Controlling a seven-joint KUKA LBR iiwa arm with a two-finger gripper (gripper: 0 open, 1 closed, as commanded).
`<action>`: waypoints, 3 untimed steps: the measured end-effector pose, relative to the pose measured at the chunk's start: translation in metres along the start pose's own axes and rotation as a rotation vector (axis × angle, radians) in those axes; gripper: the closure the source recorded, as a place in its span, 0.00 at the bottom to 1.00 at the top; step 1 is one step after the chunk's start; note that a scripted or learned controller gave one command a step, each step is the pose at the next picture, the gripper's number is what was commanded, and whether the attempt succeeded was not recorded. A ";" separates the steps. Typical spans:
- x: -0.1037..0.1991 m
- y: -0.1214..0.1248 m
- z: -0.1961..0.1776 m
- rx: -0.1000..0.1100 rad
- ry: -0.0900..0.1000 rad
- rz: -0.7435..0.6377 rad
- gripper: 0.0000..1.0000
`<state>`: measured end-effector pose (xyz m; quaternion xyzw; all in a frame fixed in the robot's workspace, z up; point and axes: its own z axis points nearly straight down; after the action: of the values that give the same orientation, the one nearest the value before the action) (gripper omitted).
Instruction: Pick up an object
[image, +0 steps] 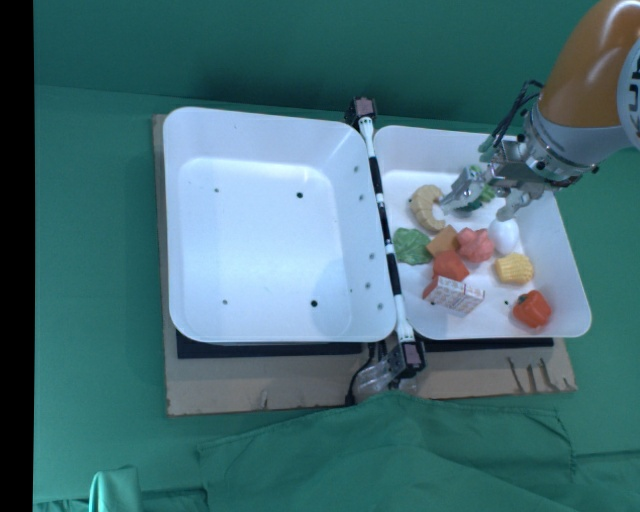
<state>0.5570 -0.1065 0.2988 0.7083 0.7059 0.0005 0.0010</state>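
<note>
My gripper (487, 197) hangs over the back of the right bin (560, 240), its two fingers spread open with nothing seen held between them. Just left of it lies a pale yellow curved piece (427, 205). Below the fingers sit a white egg (504, 235) and a red piece (476, 243). Further forward lie an orange piece (443, 241), a green leaf (410, 245), a second red piece (450, 266), a yellow corn cob (514, 268), a small printed carton (458, 295) and a red pepper (532, 309).
The left bin (200, 130) stands beside the right one, with a black-and-white divider bar (380, 205) running between them. Both rest on a cardboard sheet (260, 392) over green cloth. The arm's orange band (595, 60) reaches in from the upper right.
</note>
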 end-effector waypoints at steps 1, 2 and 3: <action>-0.057 0.066 0.007 -0.006 -0.005 0.004 0.00; -0.081 0.113 0.063 -0.002 -0.005 0.000 0.00; -0.080 0.145 0.064 -0.006 -0.005 -0.002 0.00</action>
<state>0.7021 -0.1872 0.2350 0.7076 0.7066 0.0009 0.0050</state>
